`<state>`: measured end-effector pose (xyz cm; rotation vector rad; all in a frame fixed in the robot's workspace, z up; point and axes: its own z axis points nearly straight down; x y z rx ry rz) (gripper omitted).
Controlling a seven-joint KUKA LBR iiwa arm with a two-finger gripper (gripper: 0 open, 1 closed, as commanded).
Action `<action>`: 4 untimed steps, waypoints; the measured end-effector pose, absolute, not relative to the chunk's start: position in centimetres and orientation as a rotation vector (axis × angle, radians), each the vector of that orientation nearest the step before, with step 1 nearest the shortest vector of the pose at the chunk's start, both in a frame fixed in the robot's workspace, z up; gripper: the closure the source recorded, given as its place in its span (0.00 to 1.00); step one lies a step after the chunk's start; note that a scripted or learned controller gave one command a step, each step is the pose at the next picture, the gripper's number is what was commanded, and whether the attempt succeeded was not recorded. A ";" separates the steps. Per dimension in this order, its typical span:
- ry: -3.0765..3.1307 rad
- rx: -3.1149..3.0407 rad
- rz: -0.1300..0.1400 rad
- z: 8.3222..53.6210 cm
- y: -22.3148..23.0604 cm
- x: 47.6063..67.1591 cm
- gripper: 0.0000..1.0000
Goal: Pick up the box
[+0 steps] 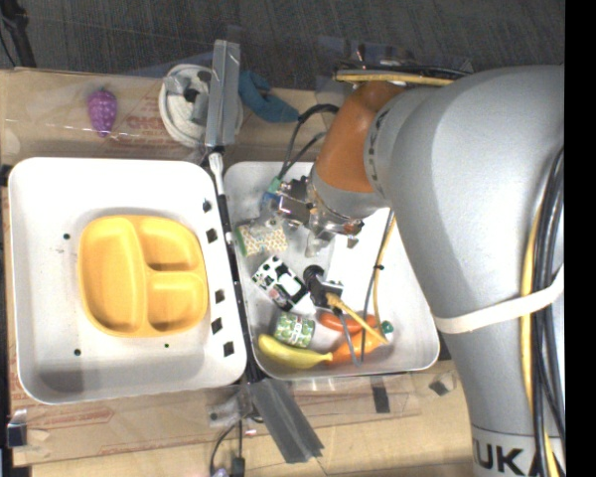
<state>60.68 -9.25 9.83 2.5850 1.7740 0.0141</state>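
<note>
From where I stand, the two-finger gripper (314, 235), its state impossible to tell, hangs just above-right of the small black-and-white patterned box (278, 280) in the right white bin (413, 338).

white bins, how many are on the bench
2. The left white bin holds a yellow divided tray. The right white bin, partly under the arm, holds a banana and other clutter.
</note>
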 end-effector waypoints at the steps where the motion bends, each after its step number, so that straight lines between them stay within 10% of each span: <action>1: 1.857 2.531 0.008 9.7 -9.4 64.8 0.00; 3: 1.862 2.525 0.011 9.7 -9.2 62.9 0.00; 4: 1.867 2.523 0.012 10.9 -9.1 63.0 1.00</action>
